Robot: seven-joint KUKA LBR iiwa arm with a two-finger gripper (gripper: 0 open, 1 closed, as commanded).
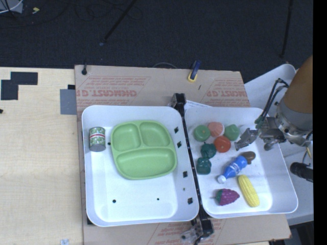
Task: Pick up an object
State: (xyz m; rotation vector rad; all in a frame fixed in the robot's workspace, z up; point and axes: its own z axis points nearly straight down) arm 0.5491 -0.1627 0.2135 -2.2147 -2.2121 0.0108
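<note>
Purple grapes (226,196) and yellow corn (249,190) lie at the front of the right bin (286,198). Above its far side hangs the claw (257,137), spread wide, holding nothing.

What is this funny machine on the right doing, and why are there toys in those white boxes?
That machine is a robot arm. It reaches in from the right, and the metal claw at its end is called a gripper. The picture comes from one camera fixed above the bench, looking down at a slant.

Two shallow white bins sit side by side. The left bin holds a green divided plate and a small can. The right bin holds toy food: a yellow corn cob, purple grapes, a blue bottle and some round green and red pieces.

The gripper hangs over the right bin near the toys, with nothing between its fingers.
</note>
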